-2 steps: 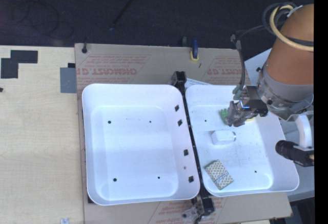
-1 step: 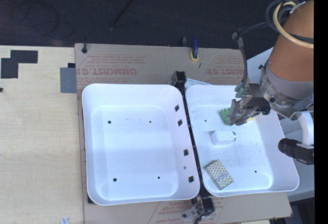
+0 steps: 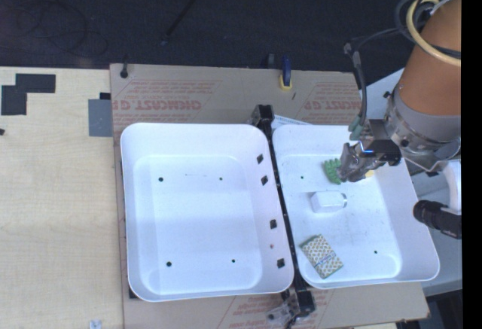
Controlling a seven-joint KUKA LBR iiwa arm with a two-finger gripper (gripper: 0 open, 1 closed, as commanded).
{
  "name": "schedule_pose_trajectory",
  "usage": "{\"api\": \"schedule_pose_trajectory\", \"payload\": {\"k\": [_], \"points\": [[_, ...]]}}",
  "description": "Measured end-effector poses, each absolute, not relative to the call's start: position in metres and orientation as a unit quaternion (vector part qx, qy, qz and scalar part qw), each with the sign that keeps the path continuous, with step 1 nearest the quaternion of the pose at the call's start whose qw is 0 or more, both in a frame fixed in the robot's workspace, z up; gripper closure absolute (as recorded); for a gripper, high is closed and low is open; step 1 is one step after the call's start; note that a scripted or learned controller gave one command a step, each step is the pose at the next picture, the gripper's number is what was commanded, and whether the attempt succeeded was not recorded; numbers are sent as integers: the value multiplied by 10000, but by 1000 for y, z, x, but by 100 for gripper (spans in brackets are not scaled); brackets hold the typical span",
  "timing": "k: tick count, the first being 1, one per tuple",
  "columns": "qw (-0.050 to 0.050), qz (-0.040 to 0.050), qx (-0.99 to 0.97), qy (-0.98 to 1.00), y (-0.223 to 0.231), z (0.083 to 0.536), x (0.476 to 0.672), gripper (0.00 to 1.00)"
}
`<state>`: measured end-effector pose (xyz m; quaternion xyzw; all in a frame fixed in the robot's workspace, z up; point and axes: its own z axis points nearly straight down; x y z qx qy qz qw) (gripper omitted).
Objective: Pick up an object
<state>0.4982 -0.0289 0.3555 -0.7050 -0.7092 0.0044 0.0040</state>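
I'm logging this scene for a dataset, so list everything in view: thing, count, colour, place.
bins: two, white, side by side on the bench
green object: one, green, right bin, upper part, at the gripper
white object: one, white, right bin, middle
patterned packet: one, green-and-white, right bin, near front edge
board: one, brown cardboard, under the bins
arm: one, grey with orange band, from the right
gripper: one, dark, beside the green object

Two white bins point(image 3: 197, 141), and in the right one a green object point(image 3: 332, 169), a plain white block point(image 3: 328, 200) below it, then a green-and-white patterned packet point(image 3: 321, 255). Orange band point(image 3: 443, 25) over grey arm.
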Motion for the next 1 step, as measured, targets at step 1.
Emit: {"api": "schedule_pose_trajectory", "payload": {"k": [1], "points": [[50, 57, -7033, -7109, -30, 365, 498, 100]]}}
